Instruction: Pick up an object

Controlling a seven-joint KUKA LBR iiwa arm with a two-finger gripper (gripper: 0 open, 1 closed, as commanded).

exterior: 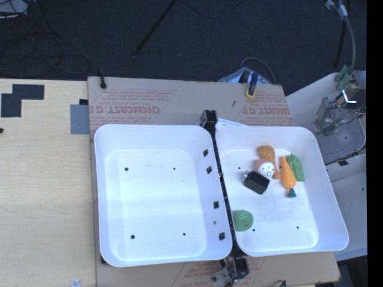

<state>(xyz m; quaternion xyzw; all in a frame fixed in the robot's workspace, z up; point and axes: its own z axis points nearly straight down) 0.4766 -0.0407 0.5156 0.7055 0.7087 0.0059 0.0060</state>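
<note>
Camera view: two white bins side by side on a cardboard sheet (149,103). All the pickable items lie in the right bin (287,235), and the left bin (155,202) is likely the drop side.

- Cluster in the right bin's upper middle: peach-orange lump (266,154), white spotted ball (267,170) touching it from below, orange carrot shape (288,173) just beside the ball, green piece (295,166) pressed along the carrot's far side. Black block (256,182) sits tilted against the ball's lower left. They look loosely tumbled together, not arranged.
- Green rounded object (242,220) lies alone, low in the bin, close to the black divider (218,178) and well apart from the cluster.
- Small teal scrap (291,192) sits just below the carrot's tip.

Gripper (333,111): grey metal hardware past the right bin's upper right corner, outside the rim and above no object. I take this as the arm's end, parked clear. Cannot tell whether the pincer is spread or pressed together. Nothing is visibly held.

Judgement: the lone green object is the cleanest target, though the bin wall and divider crowd it on the left. The cluster risks a nudge or a double catch.

Elsewhere: blue-and-yellow tool (250,84) on the sheet's far edge, cables on the dark floor beyond.
</note>
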